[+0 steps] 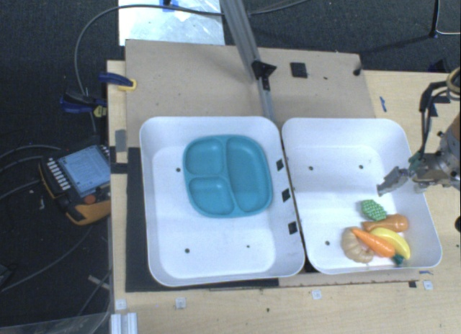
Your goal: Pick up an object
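Fingers (pixel 387 183): grey, raised over the right bin's near-right part, reaching in from the arm (pixel 437 168). We cannot tell whether they are apart or together.
Nearest toy: a green piece (pixel 373 209) lies just below the fingers, apart from them.
Toy cluster: an orange-brown piece (pixel 391 222), a yellow banana (pixel 394 240), an orange carrot (pixel 378 242) and a beige piece (pixel 356 246) are packed touching one another in the bin's near-right corner.
Right bin (pixel 338 129): white and shallow; its other parts are bare floor.
Left bin (pixel 160 203): holds a blue divided plate (pixel 228 175), well apart from the toys.
Desk (pixel 202 73): brown board under both bins.
Risk, crowding: we judge that a descent into the cluster could catch two toys at once, or push one aside and close on nothing.
Risk, corner: the toys sit against the bin wall, so we think a finger could strike the rim.
Risk, shape: the rounded toys may squirt out of a closing grip.
Risk, aim: the fingers stand short of the cluster, so a straight drop would likely meet bare floor.
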You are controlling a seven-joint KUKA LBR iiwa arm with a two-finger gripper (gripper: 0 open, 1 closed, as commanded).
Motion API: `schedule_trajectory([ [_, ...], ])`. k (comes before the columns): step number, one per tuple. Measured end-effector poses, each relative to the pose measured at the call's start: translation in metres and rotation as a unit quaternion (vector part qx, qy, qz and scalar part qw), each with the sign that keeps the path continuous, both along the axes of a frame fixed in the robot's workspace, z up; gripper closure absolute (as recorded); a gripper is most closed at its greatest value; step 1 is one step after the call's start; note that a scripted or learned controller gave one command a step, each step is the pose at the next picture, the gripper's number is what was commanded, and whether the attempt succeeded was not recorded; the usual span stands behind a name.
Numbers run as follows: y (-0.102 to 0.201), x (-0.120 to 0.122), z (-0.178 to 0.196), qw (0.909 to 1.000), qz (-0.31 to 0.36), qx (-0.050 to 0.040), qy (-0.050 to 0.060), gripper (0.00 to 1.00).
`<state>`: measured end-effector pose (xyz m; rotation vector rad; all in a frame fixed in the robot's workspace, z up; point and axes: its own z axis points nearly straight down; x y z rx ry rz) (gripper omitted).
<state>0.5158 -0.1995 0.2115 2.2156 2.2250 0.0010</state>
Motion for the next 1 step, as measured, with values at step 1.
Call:
schedule_trajectory([
  [1,0.0062,-0.0060,-0.0588,1.0000,-0.001,0.0010,0.002,0.00],
])
